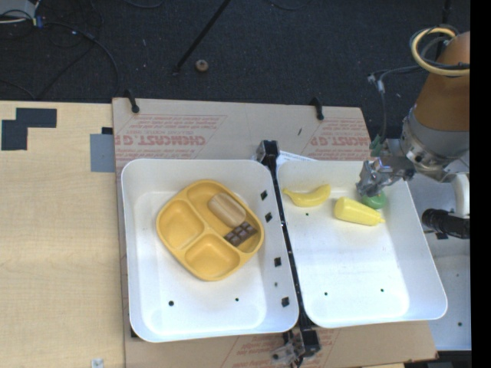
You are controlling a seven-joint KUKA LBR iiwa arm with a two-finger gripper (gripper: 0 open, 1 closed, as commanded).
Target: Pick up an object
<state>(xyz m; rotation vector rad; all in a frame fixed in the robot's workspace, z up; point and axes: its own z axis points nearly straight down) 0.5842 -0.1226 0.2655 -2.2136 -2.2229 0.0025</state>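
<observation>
My gripper (374, 184) hangs over the far right corner of the right bin (360, 282), right above a small green object (374, 201) that peeks out beneath it. A yellow pepper-like piece (357, 211) lies just left of and below the gripper. A yellow banana (308, 196) rests further left near the divider. In the left bin (153, 282) sits a yellow sectioned plate (209, 229) with a tan bread roll (226, 208) and a brown chocolate piece (241, 234) on it.
A black clamp strip (280, 236) runs between the two bins. Cardboard (230, 133) lies under and behind them. A black fitting (445, 222) sticks in at the right edge beside the right bin.
</observation>
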